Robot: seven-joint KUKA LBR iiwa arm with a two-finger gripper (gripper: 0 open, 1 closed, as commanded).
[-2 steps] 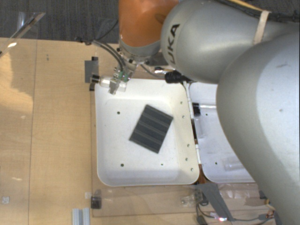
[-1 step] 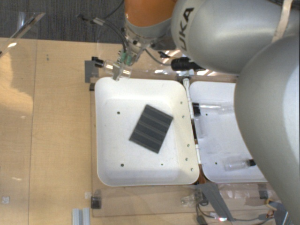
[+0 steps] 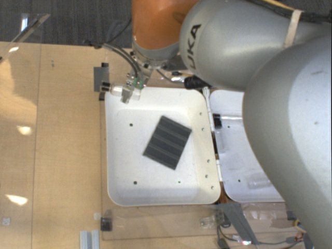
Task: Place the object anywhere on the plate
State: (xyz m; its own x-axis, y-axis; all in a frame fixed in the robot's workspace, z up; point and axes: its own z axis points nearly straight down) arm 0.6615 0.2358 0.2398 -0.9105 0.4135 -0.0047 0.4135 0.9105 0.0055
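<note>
A dark grey ribbed rectangular plate (image 3: 167, 142) lies tilted in the middle of the left white bin (image 3: 124, 185). My arm's orange band and grey wrist hang over the bin's far edge. The gripper (image 3: 135, 84) shows below the wrist as small metal parts with cables, at the bin's far left corner, well apart from the plate. The arm's bulk hides most of it. I see no loose object in the bin or at the gripper.
The right white bin (image 3: 244, 180) lies under the arm's large grey links, mostly hidden. A black bracket (image 3: 101, 79) stands at the left bin's far left corner. Wooden bench surface spreads to the left.
</note>
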